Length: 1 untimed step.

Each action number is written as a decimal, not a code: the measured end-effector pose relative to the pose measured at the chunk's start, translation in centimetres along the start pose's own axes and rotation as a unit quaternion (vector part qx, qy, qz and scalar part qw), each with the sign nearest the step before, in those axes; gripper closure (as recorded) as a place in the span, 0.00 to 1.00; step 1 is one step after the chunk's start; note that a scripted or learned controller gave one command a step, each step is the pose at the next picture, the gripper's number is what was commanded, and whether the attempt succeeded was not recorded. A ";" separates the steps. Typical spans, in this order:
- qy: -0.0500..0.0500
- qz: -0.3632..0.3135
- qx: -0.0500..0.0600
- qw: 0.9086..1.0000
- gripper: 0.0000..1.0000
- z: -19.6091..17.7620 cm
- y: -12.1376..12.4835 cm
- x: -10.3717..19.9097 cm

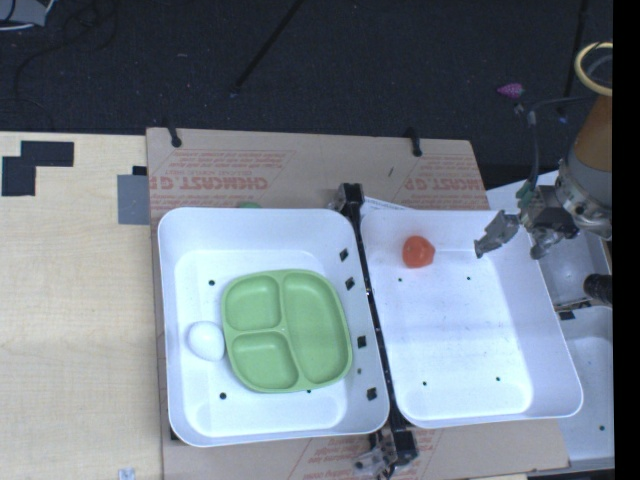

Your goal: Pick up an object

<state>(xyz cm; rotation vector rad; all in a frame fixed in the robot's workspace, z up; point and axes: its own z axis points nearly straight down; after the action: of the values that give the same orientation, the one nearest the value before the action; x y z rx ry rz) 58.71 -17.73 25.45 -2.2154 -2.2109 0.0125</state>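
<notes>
camera view, tool [522, 234] open, empty, orange ball [418, 251] lying apart to its left

We see two white bins — the left bin [185, 268] and the right bin [500, 368] — that look like smooth plastic with a faint sheen. In the left one lies a green divided tray [285, 328], matt plastic by its look, and beside it a smooth white ball [206, 340]. The red-orange object [418, 251] in the right bin looks smooth and slightly glossy. Under both bins sits printed brown cardboard [300, 173], dull and flat. The bench [70, 318] at left shows pale wood grain, and the far floor [350, 48] is dark, rough carpet. The gripper [520, 233] looks like grey metal.
</notes>
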 end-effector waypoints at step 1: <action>-0.001 -0.001 -0.007 1.000 0.00 -0.7 0.2 0.0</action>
<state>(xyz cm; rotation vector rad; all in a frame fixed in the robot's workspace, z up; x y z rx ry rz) 58.94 -17.73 26.18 -2.2210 -2.2212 0.0010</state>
